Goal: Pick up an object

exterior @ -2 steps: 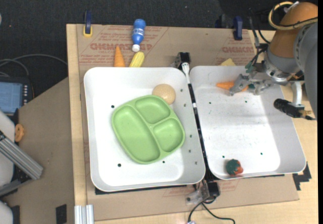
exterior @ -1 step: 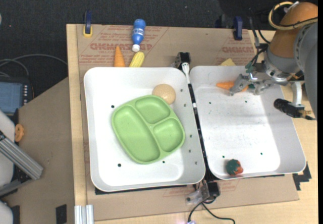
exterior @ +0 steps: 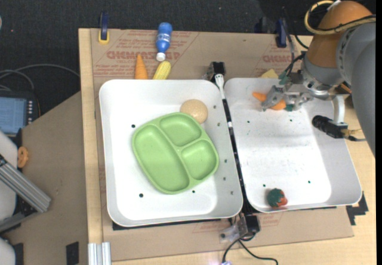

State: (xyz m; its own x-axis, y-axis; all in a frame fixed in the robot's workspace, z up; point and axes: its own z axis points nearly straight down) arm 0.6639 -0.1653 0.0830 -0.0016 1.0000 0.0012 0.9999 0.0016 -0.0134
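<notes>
A small orange carrot-like piece (exterior: 260, 96) lies in the far left corner of the right bin (exterior: 298, 165). My gripper (exterior: 282, 100) is low over that corner, right against the orange piece, and a bit of orange also shows beneath it. The grey arm with its orange band (exterior: 334, 25) comes in from the upper right. A small red and green object (exterior: 276, 198) rests near the front edge of the right bin. In the left bin (exterior: 116, 156) sit a green divided plate (exterior: 174, 151) and a tan round roll (exterior: 194, 110) touching the plate's far edge.
Behind the left bin, on the bench, lie a blue and white bottle (exterior: 163, 40), an orange carrot (exterior: 140, 68) and a yellow corn piece (exterior: 162, 70). A black part (exterior: 328, 125) juts over the right bin's right side. Clamps stand at the bench's far edge.
</notes>
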